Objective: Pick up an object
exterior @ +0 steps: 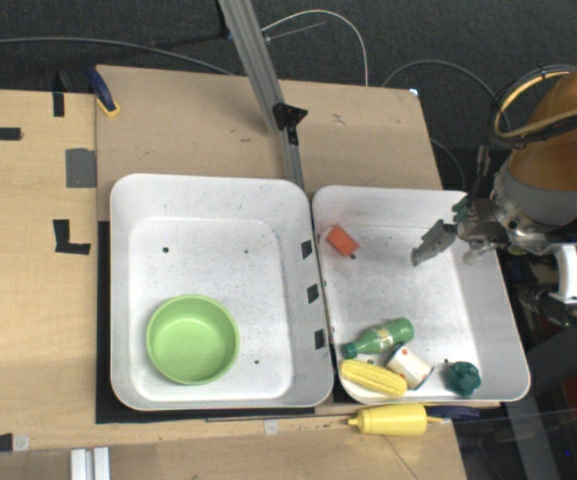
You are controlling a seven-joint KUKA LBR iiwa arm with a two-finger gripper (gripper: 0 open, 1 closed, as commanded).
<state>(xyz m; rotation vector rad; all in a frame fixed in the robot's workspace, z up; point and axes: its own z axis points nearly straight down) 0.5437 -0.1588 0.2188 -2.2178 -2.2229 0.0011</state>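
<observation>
My gripper (pixel 454 247) hangs over the right part of the right bin (pixel 488 298), open, with nothing between its fingers. An orange block (pixel 342 240) lies at the bin's upper left, well to the left of the gripper. Along the bin's front edge lie a green bottle (pixel 379 337), a yellow corn cob (pixel 373 377), a small white and red piece (pixel 410 365) and a dark green piece (pixel 461 376). All of these sit below and apart from the gripper.
A green bowl (pixel 192 339) rests in the front left of the left bin (pixel 208 208). A yellow bottle (pixel 393 421) lies on the bench just outside the right bin's front edge. A grey pole (pixel 258 53) slants above the bins' divide.
</observation>
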